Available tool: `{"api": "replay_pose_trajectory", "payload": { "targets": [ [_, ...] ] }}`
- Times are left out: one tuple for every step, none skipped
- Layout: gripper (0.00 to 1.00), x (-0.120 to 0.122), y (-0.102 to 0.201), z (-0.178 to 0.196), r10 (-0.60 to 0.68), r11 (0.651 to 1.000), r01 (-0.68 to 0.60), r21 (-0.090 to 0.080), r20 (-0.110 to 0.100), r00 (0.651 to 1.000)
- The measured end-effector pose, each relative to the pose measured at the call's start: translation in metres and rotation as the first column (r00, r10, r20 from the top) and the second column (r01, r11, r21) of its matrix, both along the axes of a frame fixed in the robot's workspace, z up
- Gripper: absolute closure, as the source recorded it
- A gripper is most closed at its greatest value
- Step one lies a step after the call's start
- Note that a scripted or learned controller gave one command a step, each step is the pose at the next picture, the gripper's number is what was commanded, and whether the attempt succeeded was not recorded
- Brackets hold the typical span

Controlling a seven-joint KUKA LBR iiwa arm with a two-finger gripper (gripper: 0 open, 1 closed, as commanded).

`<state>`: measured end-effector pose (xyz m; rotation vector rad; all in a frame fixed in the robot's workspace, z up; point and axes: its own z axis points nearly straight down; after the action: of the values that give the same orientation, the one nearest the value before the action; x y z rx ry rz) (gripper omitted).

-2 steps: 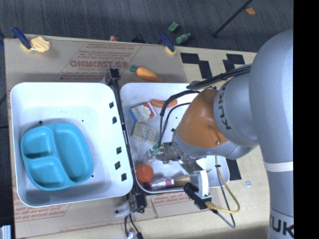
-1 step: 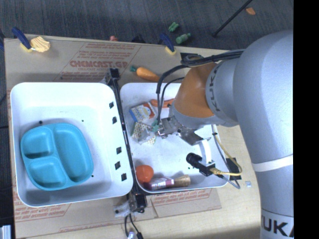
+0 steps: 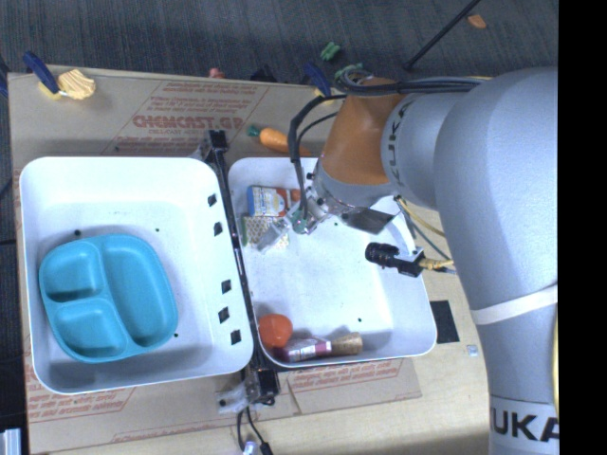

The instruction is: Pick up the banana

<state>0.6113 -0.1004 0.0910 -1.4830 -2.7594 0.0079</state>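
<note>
Banana indistinct; claw low amid clutter in right bin

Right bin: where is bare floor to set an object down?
Right bin: bare between the packets under the hand and the orange ball with the tube. Left bin: bare strip above and right of the blue tray.

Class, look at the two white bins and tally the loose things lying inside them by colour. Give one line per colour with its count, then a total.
Blue: 1, the tray in the left bin
Orange: 1, the ball
Pink and tan: 1, the tube
Mixed colours: 1, the packet, partly hidden by the arm
Total: 4
</note>
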Motion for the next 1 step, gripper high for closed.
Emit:
{"api": "replay_pose_trajectory", "payload": {
  "targets": [
    [0.00,-0.0309,-0.0106,0.0008,0.497,0.868,-0.497,0.001,0.008,0.868]
  ]
}}
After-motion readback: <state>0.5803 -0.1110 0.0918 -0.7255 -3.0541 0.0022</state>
